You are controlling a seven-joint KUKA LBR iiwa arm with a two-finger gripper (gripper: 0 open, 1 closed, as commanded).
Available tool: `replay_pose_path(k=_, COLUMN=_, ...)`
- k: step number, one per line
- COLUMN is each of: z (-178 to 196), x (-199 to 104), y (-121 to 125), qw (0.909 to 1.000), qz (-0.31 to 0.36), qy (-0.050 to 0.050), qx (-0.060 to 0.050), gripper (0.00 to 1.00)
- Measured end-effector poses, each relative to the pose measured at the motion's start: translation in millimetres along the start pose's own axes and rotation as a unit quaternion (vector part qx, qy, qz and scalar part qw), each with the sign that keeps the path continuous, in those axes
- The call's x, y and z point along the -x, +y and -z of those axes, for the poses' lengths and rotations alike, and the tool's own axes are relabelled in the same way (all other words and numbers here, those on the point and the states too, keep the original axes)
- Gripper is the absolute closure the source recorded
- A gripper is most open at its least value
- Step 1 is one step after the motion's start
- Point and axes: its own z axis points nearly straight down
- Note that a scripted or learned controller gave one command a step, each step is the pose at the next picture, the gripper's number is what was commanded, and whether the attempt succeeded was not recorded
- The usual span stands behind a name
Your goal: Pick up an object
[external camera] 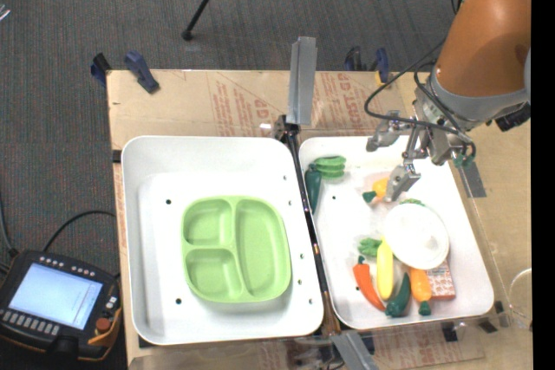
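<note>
My gripper (pixel 404 183) hangs over the back half of the right bin (pixel 347 312), under the orange-banded wrist. Just to its left lies a small yellow and green toy (pixel 378 188); whether they touch is unclear. A white round plate (pixel 418 238) sits right in front of the gripper. Near the bin's front lie a yellow toy (pixel 384 269), an orange carrot (pixel 368 287), a dark green vegetable (pixel 400 296), a small orange piece (pixel 420 284) and a red box (pixel 441 282). Light green (pixel 329 165) and dark green (pixel 312 187) toys rest at the back left corner.
The left bin (pixel 147 186) holds a light green divided plate (pixel 236 249). A grey post (pixel 302 82) rises behind the gap between the bins. A teach pendant (pixel 56 301) lies on the floor at lower left. Cables hang from the wrist.
</note>
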Motion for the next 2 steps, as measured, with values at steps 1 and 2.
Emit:
replay_pose_path(k=1, z=-162, x=7, y=15, qw=0.9932, qz=0.117, qy=0.006, qx=0.002, gripper=0.00)
replay_pose_path(k=2, z=-167, x=-53, y=-11, qw=0.9957, qz=0.093, qy=0.002, qx=0.000, gripper=0.00)
